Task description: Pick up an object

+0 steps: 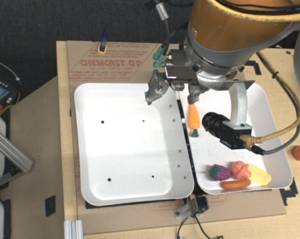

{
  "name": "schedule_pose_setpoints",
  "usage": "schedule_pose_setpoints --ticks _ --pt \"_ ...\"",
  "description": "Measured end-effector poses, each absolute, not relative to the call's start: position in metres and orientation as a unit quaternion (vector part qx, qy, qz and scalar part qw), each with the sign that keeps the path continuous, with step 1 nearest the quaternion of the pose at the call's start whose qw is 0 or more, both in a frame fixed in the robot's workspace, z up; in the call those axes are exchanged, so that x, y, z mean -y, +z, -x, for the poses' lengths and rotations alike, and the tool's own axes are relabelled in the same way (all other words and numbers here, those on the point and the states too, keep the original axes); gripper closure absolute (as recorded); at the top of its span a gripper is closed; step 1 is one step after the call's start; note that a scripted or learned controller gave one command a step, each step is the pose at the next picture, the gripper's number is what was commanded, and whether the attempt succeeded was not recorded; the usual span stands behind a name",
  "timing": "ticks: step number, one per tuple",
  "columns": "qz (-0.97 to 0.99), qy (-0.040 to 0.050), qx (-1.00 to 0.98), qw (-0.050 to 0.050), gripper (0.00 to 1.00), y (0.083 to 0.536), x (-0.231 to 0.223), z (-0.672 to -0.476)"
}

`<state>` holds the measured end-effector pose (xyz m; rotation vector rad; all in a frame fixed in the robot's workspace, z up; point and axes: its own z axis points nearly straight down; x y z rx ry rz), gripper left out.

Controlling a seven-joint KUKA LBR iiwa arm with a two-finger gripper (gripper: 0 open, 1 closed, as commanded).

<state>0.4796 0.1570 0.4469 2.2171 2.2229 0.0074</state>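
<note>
**Bench stock, one moment**

Pincer (172,94): fingers spread, holding nothing, above the divide between the bins. Carrot (193,117): right bin (269,108), just beside right finger. Grapes (220,173), sausage (235,184), lemon (259,175): right bin's near corner.

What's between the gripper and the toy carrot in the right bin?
Nothing visible. The gripper hangs over the divide between the bins, its right finger just above the toy carrot, which lies alone by the right bin inner wall. The other toys cluster at the near end.
</note>
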Motion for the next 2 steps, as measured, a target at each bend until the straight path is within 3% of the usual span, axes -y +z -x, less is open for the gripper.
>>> schedule_pose_setpoints --ticks 1,2 --pt "-0.708 0.0040 -0.706 0.004 0.00 0.539 -0.117 -0.538" --pt "-0.708 -0.0049 -0.706 -0.003 0.00 0.387 -0.096 -0.507"
